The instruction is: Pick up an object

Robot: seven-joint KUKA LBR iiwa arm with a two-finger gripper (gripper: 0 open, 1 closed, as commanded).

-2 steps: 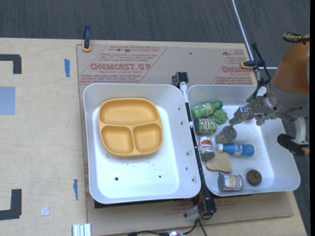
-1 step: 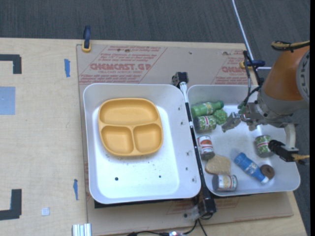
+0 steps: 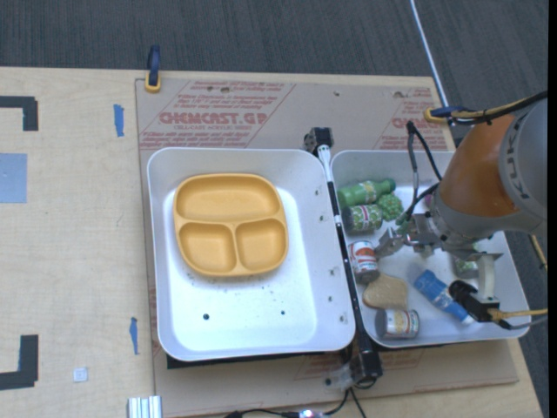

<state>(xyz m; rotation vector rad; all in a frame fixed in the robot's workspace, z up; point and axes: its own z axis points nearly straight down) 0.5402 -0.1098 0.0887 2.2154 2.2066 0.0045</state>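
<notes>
A pale wooden bench (image 3: 70, 259) bore two white bins. The left bin (image 3: 252, 320) held a yellow divided plate (image 3: 231, 224) with bare floor nearer. The gripper (image 3: 393, 240), fingers spread, hovered in the crowded right bin (image 3: 435, 333) beside a green bottle (image 3: 365, 192).

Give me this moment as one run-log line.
arm over right bin | hand low by green bottle | nothing seen held | left bin: yellow divided plate

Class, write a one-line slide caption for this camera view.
KUKA arm's gripper over the right bin of small objects; yellow divided tray in left bin.
</notes>
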